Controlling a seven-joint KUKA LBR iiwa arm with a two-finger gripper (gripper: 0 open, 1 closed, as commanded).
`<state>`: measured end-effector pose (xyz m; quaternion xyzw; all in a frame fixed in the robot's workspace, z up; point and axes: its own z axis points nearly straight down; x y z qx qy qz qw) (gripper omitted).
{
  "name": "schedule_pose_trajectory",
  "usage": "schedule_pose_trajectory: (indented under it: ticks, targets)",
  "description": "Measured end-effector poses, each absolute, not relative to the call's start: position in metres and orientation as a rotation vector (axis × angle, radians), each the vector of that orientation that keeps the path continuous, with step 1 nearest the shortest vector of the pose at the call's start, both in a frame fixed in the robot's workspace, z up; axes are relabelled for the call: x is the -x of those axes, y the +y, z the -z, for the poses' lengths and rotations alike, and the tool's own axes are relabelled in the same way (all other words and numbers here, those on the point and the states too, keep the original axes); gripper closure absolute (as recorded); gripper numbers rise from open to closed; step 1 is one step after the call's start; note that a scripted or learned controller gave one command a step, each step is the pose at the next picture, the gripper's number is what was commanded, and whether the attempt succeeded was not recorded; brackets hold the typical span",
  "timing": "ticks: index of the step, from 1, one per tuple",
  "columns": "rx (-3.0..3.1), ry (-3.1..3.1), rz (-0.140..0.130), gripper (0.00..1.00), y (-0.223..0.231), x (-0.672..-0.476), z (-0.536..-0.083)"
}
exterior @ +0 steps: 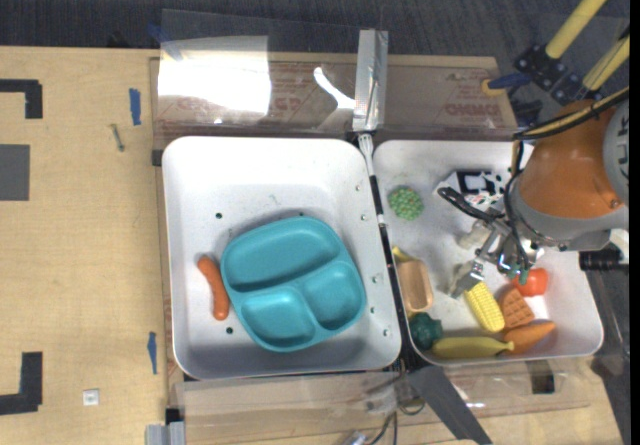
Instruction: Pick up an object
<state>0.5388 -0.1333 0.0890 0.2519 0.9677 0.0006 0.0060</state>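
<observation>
Over the right bin (pixel 432 238), toward its lower right corner as the camera sees it, the gripper (pixel 487 263) is held low above a cluster of toy food. Whether it is spread or pressed together cannot be told from this angle, and nothing is seen pinched in it.

Just below it a yellow corn cob (pixel 486 307) is laid aslant on the bin floor; this is judged the likeliest thing to be taken. A red tomato (pixel 533 281) is found just beside the gripper toward the right edge, an orange ridged piece (pixel 516 308) is set against the cob, and a carrot (pixel 530 335) and a banana (pixel 470 344) are lined along the lower edge. A tan bread slice (pixel 414 284) is placed by the left edge. A pale green ball (pixel 405 201) is seen nearer the upper edge.

The left bin (pixel 200 173) is occupied by a teal divided plate (pixel 292 280) and an orange sausage (pixel 214 288).

The cob is judged to be light, stiff plastic — bumpy yet somewhat slick, not fragile. It is best taken across its middle, over the narrow width, where most room is left by its neighbours.
</observation>
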Motion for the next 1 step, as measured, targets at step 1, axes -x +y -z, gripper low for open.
schedule_pose_trajectory:
  ticks: [1]
  targets:
    - [-0.784, 3.021, -0.001, 1.0, -0.1333, -0.5423, -0.0984]
